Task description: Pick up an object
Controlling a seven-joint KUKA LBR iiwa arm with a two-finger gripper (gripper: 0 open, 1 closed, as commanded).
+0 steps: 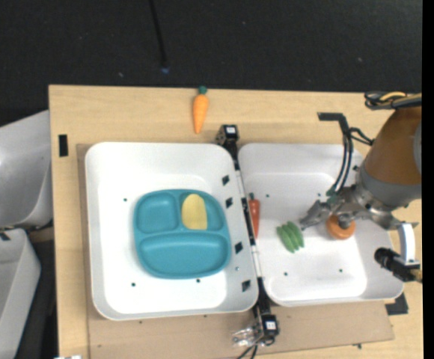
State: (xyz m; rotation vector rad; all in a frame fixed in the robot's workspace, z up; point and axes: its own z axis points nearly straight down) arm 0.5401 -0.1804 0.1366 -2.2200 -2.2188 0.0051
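Objects for picking lie spread across two white bins, read here from the left. At nine o'clock the left bin [105,275], smooth moulded plastic with rounded corners, carries a teal divided tray [164,253] of glossy plastic; a pale yellow oval piece [194,212] sits in its upper right compartment. Above the bins, at twelve o'clock on the pale wooden bench [127,114], rests a toy carrot [200,111], tapered and orange with a green tip. Against the right bin's [314,286] left wall lies a slim red-orange piece [254,215]. Toward three o'clock a ribbed green vegetable [291,236] lies on the bin floor, and just beside it at its three o'clock a round orange object [342,228]. The pincer [337,212] hangs low above that orange object; whether its opening is wide or narrow I cannot tell. I judge this the approach-and-grasp step: next comes centring over one object, then closing and lifting.
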